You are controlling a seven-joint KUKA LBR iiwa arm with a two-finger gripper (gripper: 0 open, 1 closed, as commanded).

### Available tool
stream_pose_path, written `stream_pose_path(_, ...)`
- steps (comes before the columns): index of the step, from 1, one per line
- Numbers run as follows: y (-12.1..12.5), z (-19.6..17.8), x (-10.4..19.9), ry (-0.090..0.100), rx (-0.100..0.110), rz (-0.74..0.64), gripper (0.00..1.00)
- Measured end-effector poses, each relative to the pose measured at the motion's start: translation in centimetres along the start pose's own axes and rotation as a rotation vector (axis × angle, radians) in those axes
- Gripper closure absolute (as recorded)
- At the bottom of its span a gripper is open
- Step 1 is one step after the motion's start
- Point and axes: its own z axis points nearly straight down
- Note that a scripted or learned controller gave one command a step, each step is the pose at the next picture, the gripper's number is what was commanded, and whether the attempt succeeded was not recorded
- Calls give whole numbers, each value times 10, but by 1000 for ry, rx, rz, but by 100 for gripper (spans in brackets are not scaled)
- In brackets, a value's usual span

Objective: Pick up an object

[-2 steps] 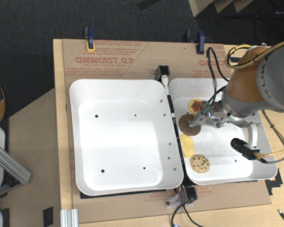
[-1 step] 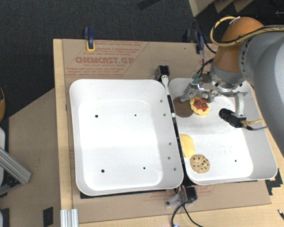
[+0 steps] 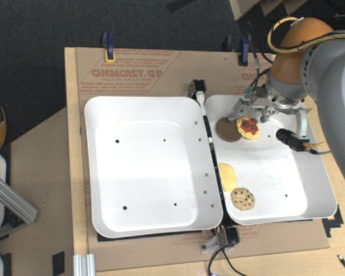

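Bench [image 3: 80, 73]: brown board surface, clamped at the far edge, carrying two shallow white bins side by side. Left bin [image 3: 103, 154]: nothing to list inside but small dark dots on its floor. Right bin [image 3: 276, 209]: holds four items. Item one, a red-and-yellow toy food piece [image 3: 249, 127], near the bin's far end. Item two, a flat brown disc [image 3: 227, 130], just beside the first on its left, the two appearing to touch. Item three, a pale yellow piece [image 3: 226, 175], against the wall shared with the left bin. Item four, a chocolate-chip cookie [image 3: 242, 199], just beside the yellow piece toward the near edge. Arm: grey with orange band, reaching in from the right. End effector [image 3: 254, 112]: directly over the red-and-yellow piece, metal fingers [image 3: 241, 109] low around it; from where I stand I cannot tell how far apart they are set, nor whether anything is gripped. Judged step: closing on the red-and-yellow piece. Handling note: centre the fingers on that piece alone, since the brown disc crowds one side and could be caught or nudged; seat low before closing, then lift straight up, clear of the bin wall.
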Motion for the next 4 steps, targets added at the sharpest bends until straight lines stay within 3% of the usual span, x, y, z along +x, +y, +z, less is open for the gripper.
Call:
stream_pose_path(1, 2, -133, 59, 1, -7, -8, 0)
stream_pose_path(2, -98, 9, 20, 4, 21, 7, 0)
stream_pose_path(3, -2, -17, 15, -2, -2, -4, 0)
stream_pose_path(4, 2, -167, 73, 1, -10, -8, 0)
